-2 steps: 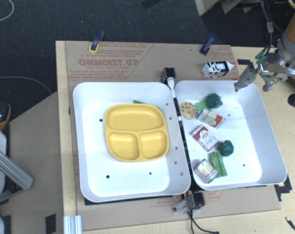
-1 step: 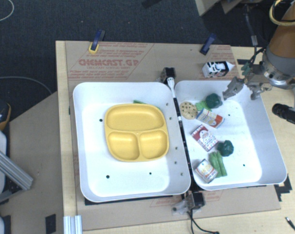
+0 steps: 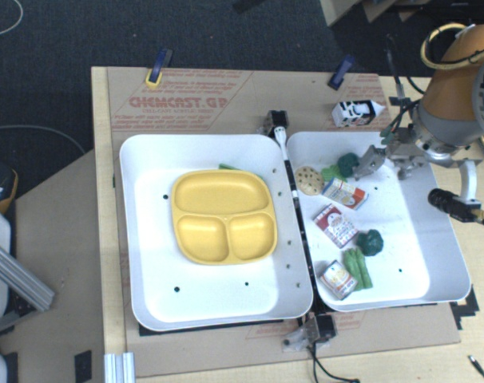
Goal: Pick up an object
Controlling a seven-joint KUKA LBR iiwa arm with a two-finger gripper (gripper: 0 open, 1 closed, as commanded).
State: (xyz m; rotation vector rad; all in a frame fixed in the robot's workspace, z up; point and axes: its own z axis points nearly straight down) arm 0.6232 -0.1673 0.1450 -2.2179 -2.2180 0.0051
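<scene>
Two shallow white bins sit side by side on a brown table [image 3: 226, 94]. The left bin [image 3: 146, 238] carries a yellow divided plate [image 3: 224, 215] with three compartments, and a sliver of something green peeks out past the plate's far rim.

The right bin [image 3: 434, 246] contains a scatter of small items: a speckled cookie [image 3: 309, 179] near the far left corner, a dark green broccoli-like piece [image 3: 348, 164] beside it, a small red and white packet [image 3: 344, 192], a red and white carton [image 3: 335, 225] near the middle, another dark green lump [image 3: 370, 242], a green vegetable [image 3: 357, 266], and a small can [image 3: 337, 278] by the near wall.

The grey arm reaches in from the right, and its hand [image 3: 386, 156] hovers over the far part of the right bin, close to the broccoli-like piece. Whether it is open or closed cannot be told. A black and white toy [image 3: 357, 112] lies on the table beyond the right bin.
</scene>
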